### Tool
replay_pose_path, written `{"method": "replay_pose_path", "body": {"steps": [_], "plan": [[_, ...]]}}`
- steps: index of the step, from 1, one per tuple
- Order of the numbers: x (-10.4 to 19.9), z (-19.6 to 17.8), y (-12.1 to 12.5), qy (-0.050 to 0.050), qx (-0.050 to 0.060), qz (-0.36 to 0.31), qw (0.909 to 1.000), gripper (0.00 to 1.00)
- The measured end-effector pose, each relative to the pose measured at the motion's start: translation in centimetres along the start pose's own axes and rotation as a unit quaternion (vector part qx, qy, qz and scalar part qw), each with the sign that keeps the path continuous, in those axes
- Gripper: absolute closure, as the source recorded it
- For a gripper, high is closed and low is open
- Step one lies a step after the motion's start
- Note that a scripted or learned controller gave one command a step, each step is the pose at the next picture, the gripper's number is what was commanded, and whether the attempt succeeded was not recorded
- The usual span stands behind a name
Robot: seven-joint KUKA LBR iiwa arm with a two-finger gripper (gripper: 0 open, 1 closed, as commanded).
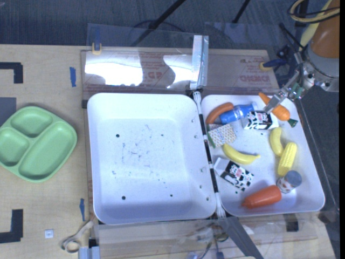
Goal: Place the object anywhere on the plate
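Resting on a wooden bench [48, 215], green plate [35, 143], two white bins [145, 155], tool [280, 97] grip unclear

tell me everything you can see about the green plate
The green plate is a pale mint-green tray with rounded corners, looking like smooth plastic. Raised ridges split it into three compartments: two small ones along its upper left and one long one on the lower right. It lies flat on the wooden bench, left of the left white bin and apart from it. Nothing lies in it and nothing touches it but the bench.
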State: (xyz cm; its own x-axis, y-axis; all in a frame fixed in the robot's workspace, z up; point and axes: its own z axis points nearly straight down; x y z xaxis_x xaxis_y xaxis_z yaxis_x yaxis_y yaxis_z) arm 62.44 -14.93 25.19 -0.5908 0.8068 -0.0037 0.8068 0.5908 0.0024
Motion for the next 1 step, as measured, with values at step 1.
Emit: {"method": "replay_pose_path", "body": {"steps": [1], "plan": [[-3.04,0.26,3.23,-0.001,-0.001,-0.045,0.999,1.0]]}}
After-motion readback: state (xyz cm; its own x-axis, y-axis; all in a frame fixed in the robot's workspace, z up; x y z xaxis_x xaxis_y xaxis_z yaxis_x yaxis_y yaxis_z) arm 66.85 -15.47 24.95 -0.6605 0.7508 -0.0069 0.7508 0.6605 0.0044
